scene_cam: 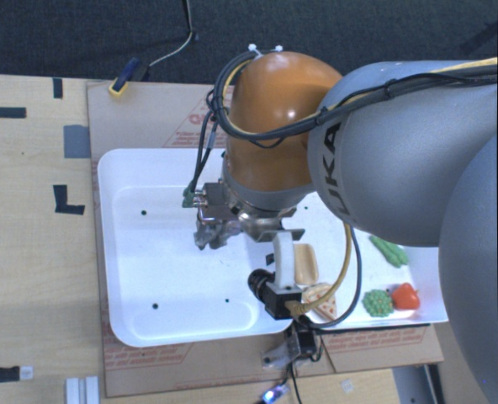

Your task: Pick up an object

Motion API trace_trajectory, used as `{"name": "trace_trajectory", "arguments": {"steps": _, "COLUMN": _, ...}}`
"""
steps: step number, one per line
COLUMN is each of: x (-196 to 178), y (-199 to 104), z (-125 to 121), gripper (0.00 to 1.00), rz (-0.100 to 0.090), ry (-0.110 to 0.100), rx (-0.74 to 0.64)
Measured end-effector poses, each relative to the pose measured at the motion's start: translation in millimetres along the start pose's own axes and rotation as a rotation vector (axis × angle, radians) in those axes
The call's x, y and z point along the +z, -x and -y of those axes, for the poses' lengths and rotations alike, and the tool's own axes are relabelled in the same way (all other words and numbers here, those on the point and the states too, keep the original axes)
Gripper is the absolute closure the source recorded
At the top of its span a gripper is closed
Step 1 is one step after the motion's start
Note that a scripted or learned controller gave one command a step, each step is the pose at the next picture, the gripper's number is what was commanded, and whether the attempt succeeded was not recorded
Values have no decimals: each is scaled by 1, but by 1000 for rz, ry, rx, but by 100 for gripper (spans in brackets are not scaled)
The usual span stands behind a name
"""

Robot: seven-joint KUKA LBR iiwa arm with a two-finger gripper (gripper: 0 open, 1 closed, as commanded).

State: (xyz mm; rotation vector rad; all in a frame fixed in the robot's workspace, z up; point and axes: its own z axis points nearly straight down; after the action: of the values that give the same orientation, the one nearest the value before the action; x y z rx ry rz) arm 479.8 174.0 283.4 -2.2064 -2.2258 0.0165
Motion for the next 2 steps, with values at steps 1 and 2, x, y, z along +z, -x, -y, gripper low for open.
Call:
{"name": "trace_trajectory", "arguments": {"steps": 1, "x": 9, "y": -20, "z": -87, "gripper": 100, "rz": -1, "ry": 15, "rx": 6}}
{"name": "trace_trajectory", "arguments": {"steps": 2, "x": 104, "y": -24, "z": -68, "gripper": 100, "rz": 1, "ry": 4, "rx": 7}}
